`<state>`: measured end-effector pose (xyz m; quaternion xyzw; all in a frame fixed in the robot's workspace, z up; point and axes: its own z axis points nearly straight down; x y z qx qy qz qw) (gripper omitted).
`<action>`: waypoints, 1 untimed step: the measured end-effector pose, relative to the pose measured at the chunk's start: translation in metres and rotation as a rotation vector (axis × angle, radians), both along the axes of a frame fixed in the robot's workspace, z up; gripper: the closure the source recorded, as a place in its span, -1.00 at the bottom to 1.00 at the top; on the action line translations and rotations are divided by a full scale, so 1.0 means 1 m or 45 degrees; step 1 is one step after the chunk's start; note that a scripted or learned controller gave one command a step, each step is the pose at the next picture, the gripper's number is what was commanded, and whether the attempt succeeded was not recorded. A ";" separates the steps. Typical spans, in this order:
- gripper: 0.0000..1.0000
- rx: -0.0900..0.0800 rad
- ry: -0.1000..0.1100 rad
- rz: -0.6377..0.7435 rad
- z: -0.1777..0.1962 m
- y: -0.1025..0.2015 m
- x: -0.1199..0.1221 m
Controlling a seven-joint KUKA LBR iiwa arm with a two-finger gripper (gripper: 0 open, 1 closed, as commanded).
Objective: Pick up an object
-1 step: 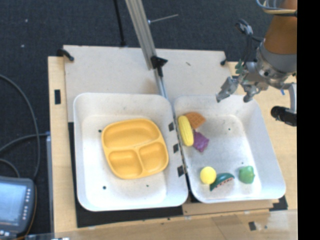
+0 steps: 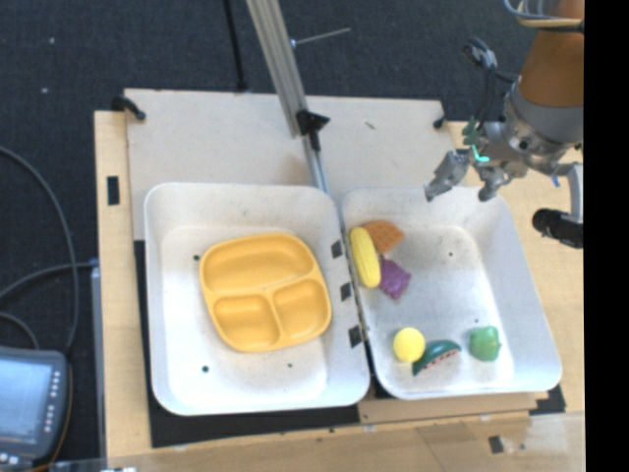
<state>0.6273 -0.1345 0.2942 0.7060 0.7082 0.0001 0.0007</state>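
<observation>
Toys cluster at six o'clock in the right bin (image 2: 511,264): yellow ball (image 2: 409,343), green ball (image 2: 484,343), dark wedge (image 2: 437,356); corn (image 2: 365,256) and purple piece (image 2: 395,279) sit at nine. Gripper (image 2: 462,185) hovers at twelve, fingers spread, empty. Crowded neighbours may deflect a grasp. The wedge's shape is unclear.

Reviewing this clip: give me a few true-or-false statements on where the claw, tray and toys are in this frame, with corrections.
1. The yellow divided tray lies in the left bin. True.
2. The claw grips the purple toy. False: it hangs open over the right bin's far edge, holding nothing.
3. The yellow corn lies near the right bin's left wall. True.
4. The green toy sits on the tray. False: it lies in the right bin, near corner.
</observation>
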 end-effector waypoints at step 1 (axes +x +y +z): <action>-1.00 -0.001 0.006 0.000 -0.050 0.008 0.000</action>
